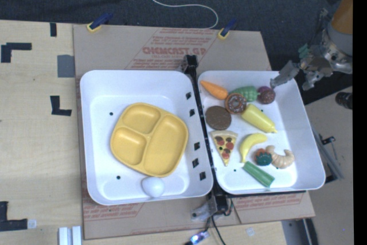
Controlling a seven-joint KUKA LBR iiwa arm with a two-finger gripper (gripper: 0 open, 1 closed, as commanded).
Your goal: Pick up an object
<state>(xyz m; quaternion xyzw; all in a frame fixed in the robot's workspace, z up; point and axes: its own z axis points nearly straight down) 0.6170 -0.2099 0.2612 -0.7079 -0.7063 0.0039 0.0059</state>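
The hand is seen at the right bin's upper right rim, fingers spread, nothing between them. The toy foods are crowded in that bin, the purple piece nearest the hand. The arm is cut off at the frame's right edge.

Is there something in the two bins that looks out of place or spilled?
Nothing looks spilled or broken. One small oddity: a white egg lies beside the yellow plate in the left bin, apart from the other toy food.
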